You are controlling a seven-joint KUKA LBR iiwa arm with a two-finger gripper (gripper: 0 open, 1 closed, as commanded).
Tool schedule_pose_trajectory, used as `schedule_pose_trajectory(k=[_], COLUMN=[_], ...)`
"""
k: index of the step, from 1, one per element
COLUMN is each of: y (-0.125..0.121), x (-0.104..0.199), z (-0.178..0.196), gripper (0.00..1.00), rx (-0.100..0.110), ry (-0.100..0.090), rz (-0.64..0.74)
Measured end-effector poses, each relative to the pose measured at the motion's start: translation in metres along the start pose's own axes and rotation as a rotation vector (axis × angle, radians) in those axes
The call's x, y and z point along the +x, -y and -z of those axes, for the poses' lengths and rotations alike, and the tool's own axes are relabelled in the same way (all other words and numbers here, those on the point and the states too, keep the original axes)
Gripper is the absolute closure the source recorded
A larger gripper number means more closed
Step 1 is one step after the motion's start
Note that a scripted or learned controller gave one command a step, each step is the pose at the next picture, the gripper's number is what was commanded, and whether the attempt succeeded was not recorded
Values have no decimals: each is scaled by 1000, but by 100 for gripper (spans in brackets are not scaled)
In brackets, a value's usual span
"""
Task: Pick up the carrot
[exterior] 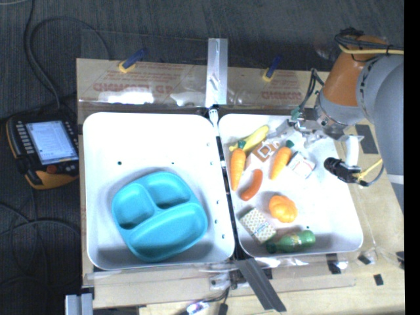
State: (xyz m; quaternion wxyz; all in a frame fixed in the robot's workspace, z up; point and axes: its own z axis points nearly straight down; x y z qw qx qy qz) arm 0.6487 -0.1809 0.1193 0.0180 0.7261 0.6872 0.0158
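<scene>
Over the right bin [354, 231] our gripper [308, 125], grip state unclear, could easily grab the wrong carrot [280, 161]; another carrot [237, 167] lies close by

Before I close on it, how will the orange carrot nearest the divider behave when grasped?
The tapered orange carrot looks like smooth toy plastic, so probably stiff, light and somewhat slippery. Its rounded body may roll, and pushing could nudge the orange-red sausage-shaped piece beside it.
</scene>
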Motion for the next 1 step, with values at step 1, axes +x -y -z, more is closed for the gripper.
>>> schedule_pose_trajectory(k=[1], y=[5], x=[2], z=[-6], gripper=[0], rx=[-13], ry=[6], rz=[124])
